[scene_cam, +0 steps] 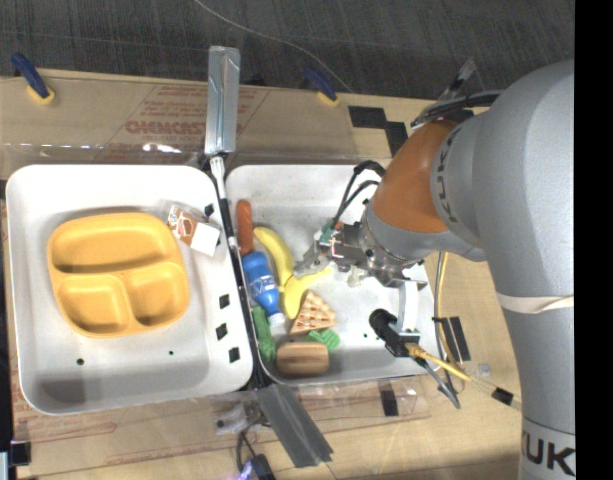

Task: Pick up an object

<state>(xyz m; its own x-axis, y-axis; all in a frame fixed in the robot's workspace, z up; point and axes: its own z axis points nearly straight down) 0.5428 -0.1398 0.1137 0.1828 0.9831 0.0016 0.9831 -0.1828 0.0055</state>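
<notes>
Yellow banana lies crowded against the blue bottle and waffle in the right bin, so the gripper, its opening impossible to tell, may nudge neighbours and slip.

One camera hangs above the bench, tilted down and set fairly near. The left bin sits mid-frame left, the right bin beside it, the arm at right.

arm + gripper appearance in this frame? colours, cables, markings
Bulky grey arm with an orange band above the wrist and black KUKA lettering low on its body. Black cables loop from the band down to the gripper, a cluttered dark-and-metallic assembly.
</notes>
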